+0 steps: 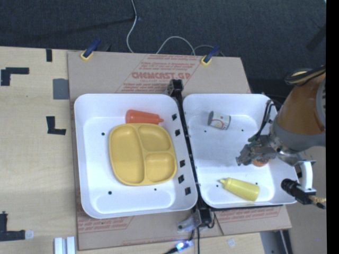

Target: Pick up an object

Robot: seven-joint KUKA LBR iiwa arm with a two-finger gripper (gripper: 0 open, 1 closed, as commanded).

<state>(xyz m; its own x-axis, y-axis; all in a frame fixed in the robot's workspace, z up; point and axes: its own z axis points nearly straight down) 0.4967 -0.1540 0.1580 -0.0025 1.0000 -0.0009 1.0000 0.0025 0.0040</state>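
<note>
In the right bin (249, 102), the gripper (253, 156) is down by the right wall, over a small orange thing (259, 163).
I can't tell how the claw is set. A yellow bottle (241, 188) lies near the front edge, a small cup (217, 121) toward the back. In the left bin (87, 142), a yellow divided plate (142, 153) touches an orange carrot (143, 116).

Two white bins on the worktop (32, 142)

We see a yellow divided plate (142, 154) in the left bin (85, 157); the gripper (253, 155) hangs over the right bin (233, 102).
</note>
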